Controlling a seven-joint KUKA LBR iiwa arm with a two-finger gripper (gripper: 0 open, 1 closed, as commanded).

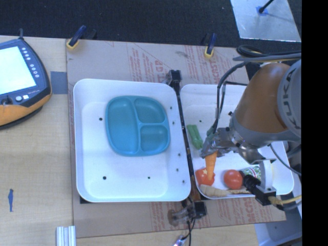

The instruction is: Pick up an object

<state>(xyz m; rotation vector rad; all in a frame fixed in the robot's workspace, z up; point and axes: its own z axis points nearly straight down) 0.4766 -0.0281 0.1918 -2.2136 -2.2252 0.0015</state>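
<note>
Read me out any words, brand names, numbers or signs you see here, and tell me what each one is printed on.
"KUKA": grey lettering running vertically on the grey and orange robot arm; only partly in view.
Red printed lettering on the brown cardboard sheet under the white bins: too faint and skewed to read.
Screen and buttons of the orange-edged handheld control pendant: too small and washed out to read.

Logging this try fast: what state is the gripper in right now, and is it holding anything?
Gripper: low in the right bin, right at the top end of the carrot; open or shut cannot be told, and no grasp is visible.
</note>
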